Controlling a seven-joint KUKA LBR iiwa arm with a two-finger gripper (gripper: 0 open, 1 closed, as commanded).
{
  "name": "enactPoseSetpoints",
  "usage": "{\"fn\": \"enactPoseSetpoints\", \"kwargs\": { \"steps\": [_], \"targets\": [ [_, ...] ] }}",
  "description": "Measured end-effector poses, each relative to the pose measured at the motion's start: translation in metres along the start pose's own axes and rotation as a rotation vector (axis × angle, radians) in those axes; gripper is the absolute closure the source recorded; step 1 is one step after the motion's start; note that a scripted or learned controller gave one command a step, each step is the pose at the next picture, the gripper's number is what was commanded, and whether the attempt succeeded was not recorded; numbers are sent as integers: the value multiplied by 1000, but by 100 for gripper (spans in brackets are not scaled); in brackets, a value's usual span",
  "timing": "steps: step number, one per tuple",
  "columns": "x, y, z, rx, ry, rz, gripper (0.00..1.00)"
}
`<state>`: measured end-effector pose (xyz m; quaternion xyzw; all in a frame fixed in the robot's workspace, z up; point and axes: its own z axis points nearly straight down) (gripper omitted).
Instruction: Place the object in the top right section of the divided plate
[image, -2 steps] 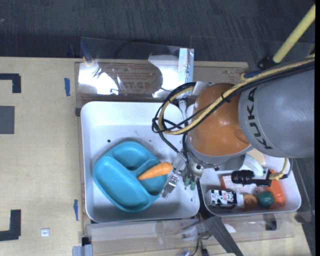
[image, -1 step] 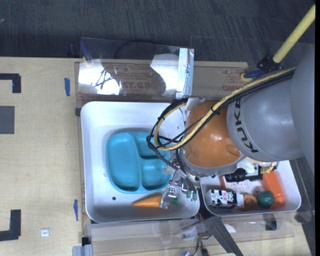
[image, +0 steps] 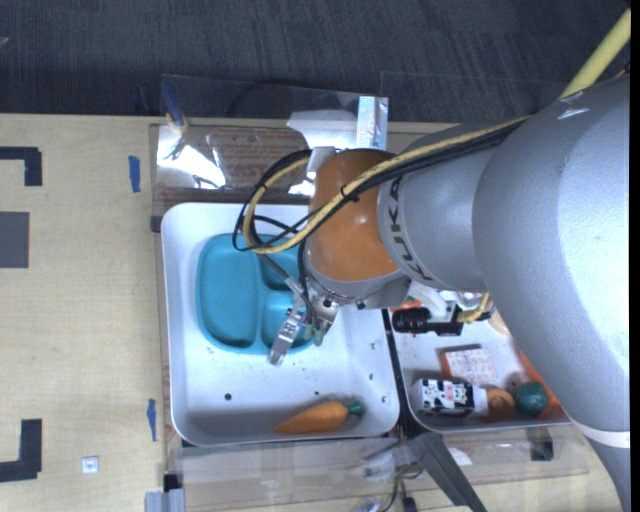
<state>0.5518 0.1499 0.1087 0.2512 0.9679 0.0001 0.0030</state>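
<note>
Near the front wall of the left bin (image: 180, 300): a carrot (image: 318, 417), lying flat.

Its long axis runs left-right, green top to the right, tip to the left. Beyond it the tool (image: 290, 335) hangs over the blue divided plate (image: 225, 295); whether it is spread or pressed together I cannot tell. The arm (image: 480, 220) slants in from the right.

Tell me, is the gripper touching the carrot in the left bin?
Apart. In the camera view the gripper hangs by the blue plate, while the carrot lies near the bin's lower wall, bare white floor between them.
</note>
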Motion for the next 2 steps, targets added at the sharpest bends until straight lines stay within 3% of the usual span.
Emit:
{"fn": "enactPoseSetpoints", "kwargs": {
  "steps": [1, 2],
  "targets": [
    [-22, -2, -86, -5, -1, 78, 0],
    [-9, 0, -75, 3, 7, 244, 0]
  ]
}}
